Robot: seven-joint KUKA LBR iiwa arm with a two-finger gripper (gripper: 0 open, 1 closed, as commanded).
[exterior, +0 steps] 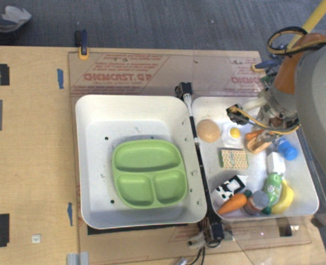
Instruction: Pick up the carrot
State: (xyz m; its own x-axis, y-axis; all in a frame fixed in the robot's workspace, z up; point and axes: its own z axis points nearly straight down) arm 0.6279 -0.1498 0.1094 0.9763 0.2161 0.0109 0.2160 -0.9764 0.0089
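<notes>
Along the bottom edge of the frame, a pale wooden bench [25, 164] with black tape corners at the left. On it, two shallow white bins side by side: the left bin [94, 106] with a green divided plate [150, 173] lying flat in its middle, the right bin [313, 199] crowded with small things.

In the lower part of the right bin, the carrot [233, 203], orange with a green stub, lying on its side with its tip toward the lower left. Touching it just above, a black-and-white patterned piece [229, 189]. Just right of it, a reddish can [255, 204], then a green bottle [272, 185] and a banana [284, 199] against the right wall.

Further up, a checked cracker [234, 158], a brown ball [208, 130] and a fried egg [234, 132].

Up in the upper right part of the same bin, the gripper [262, 131], low among cables and beside a blue piece [287, 149]. Too cluttered to tell how wide it stands or whether anything is in it. Carrot well apart from it, toward the lower left, with the cracker between.

Beyond the bins, a sheet with red printing [124, 70] and a small clamp [83, 44]. Across the top of the frame, dark blue-grey carpet [151, 10].
</notes>
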